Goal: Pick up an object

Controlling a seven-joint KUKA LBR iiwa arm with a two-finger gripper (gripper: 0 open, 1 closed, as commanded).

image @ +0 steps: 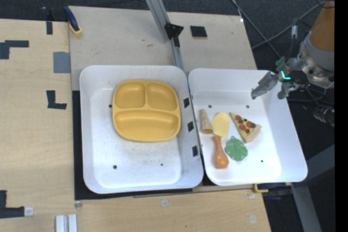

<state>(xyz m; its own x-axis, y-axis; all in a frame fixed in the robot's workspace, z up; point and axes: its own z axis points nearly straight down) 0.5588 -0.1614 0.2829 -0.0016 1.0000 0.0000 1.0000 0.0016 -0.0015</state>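
Heads up: your tool (273, 86) hangs spread wide and empty over the right bin's (283, 165) far corner, while the pizza slice (245, 127), yellow piece (221, 124) and green piece (236, 149) sit crowded, so a descent risks clipping a neighbour.

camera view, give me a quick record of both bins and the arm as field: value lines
left bin: white, shallow, holds a yellow plastic plate with three compartments
right bin: white, shallow, holds four toy foods
items: tan cone-shaped piece, pale yellow and orange spoon-shaped piece, pizza slice toy, green leafy toy
pincer: over the right bin's far right corner, nothing between its fingers
task state: no object picked up
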